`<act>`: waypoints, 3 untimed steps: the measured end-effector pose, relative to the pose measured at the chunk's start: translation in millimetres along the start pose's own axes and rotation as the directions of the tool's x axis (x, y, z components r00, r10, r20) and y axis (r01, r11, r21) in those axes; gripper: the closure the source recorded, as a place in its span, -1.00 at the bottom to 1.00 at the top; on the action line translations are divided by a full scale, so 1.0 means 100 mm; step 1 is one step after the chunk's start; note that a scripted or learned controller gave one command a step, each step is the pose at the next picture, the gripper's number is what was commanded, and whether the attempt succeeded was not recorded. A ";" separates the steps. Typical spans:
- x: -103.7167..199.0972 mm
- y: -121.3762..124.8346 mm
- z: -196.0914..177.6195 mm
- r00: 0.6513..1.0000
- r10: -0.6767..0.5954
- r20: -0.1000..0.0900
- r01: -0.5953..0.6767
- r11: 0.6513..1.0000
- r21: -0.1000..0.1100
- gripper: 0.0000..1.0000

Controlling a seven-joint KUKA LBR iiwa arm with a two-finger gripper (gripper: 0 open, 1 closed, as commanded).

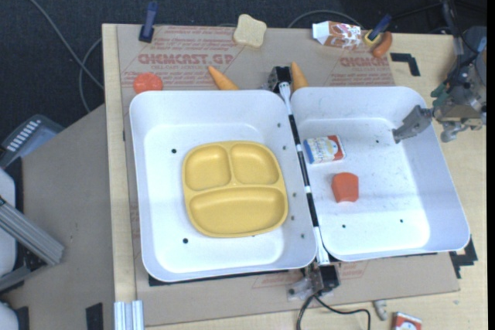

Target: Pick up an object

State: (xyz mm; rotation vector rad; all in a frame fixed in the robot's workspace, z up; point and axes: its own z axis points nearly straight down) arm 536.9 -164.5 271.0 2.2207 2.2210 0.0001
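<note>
Camera view: orange block (pixel 346 187) lies well left of gripper (pixel 421 122), its state unclear.

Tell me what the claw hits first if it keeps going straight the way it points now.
The claw sits at the right bin's right side, pointing left and down. Probably bare bin floor first; further along lie the carton and the orange block. Depth is unclear.
</note>
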 end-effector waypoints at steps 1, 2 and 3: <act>0.56 0.00 1.21 1.000 0.000 -0.002 0.000 1.000 0.003 -1.00; 0.65 -0.17 1.87 1.000 0.001 -0.001 -0.001 1.000 0.002 -1.00; 0.65 -0.16 1.77 1.000 0.001 -0.001 -0.001 1.000 0.000 1.00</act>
